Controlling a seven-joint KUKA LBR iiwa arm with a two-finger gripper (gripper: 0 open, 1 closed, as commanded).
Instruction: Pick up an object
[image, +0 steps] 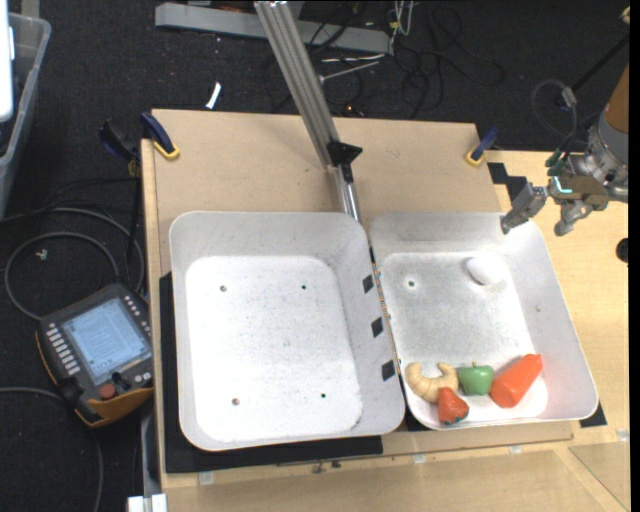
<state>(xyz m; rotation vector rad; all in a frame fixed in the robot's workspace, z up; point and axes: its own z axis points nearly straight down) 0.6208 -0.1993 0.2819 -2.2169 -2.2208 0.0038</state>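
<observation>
a: status of the grey two-finger gripper (548, 210)?

b: it hangs above the far right corner of the right-hand shallow white bin (560, 300), at the bin's rim. the jaws stand spread wide, with nothing between them.

a: location of candidate objects?

b: all are in the right-hand bin. a small white rounded object (485, 269) lies alone near the far end, closest to the gripper. four items cluster in the near corner: a pale curled banana-like toy (428, 378), a green pepper-shaped toy (476, 378), a small red strawberry-shaped toy (452, 404) and an orange carrot-shaped toy (517, 380). the left-hand shallow white bin (190, 260) carries no candidates.

a: failure modes from this position?

b: three, as a judgement. first, the white object has low contrast against the bin floor and looks smooth and rounded; jaws closing off-centre would likely squeeze it out sideways. second, the clustered items touch or nearly touch; a descent there may land a finger on a neighbour, push the group against the bin wall, or pinch two at once. third, the cluster sits hard against the near rim, so a finger may strike the wall before reaching the floor.

a: lowest-risk target?

b: probably the orange carrot-shaped toy, approached across its narrow width, or the isolated white object with careful centring.
</observation>
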